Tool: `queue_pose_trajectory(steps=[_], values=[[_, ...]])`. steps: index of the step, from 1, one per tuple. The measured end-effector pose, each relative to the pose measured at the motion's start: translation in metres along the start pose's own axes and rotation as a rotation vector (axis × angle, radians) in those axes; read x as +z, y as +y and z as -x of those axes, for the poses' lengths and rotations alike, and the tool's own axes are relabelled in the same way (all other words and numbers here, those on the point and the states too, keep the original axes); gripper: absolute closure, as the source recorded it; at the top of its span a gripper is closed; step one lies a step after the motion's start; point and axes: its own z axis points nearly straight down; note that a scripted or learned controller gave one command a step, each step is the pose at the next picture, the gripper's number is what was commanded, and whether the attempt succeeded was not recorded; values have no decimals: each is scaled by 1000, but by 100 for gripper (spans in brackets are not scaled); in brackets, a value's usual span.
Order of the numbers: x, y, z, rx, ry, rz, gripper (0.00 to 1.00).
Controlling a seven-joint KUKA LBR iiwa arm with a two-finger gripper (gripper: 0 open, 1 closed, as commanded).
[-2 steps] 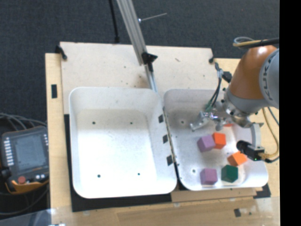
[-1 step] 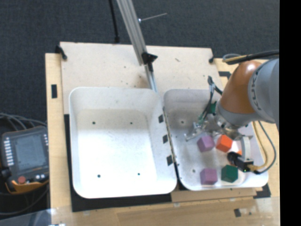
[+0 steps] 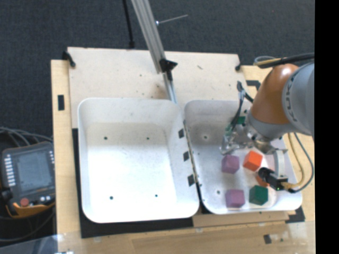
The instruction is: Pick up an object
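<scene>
Task objects noted: four small foam-like cubes in the right shallow white plastic bin (image 3: 204,126). Upper purple cube (image 3: 230,164) just below the two-finger metal gripper (image 3: 231,146), near the fingertips but apart from them as far as visible. Orange cube (image 3: 253,161) below and to the right of the gripper, close beside the purple one. Lower purple cube (image 3: 234,198) well below the gripper, near the bin's front rim. Dark green cube (image 3: 258,195) just right of that lower purple cube, partly behind a black fitting with cabling.

Gripper positioned low over the right bin, hanging from the grey arm with orange band (image 3: 275,102) entering from the right. Nothing seen between the fingers. Finger spacing too small and cluttered to judge; cannot tell whether spread or closed.

Left shallow white plastic bin (image 3: 132,157) well to the left of the gripper, touching the right bin along a shared edge with small dark clips. Both bins on a pale wooden bench (image 3: 132,70). Slanted aluminium rail (image 3: 149,28) up and to the left of the gripper. Grey handheld control pendant (image 3: 29,173) far left, beyond the bench on dark carpet.
</scene>
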Motion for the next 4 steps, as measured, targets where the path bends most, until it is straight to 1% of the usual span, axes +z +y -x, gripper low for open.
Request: queue_pose_trajectory(steps=[2, 3, 4], values=[[-100, -5, 20, -4, -2, 2, 100], [-151, -13, 22, -10, -1, 2, 100], [-155, -7, -32, -17, 1, -1, 100]])
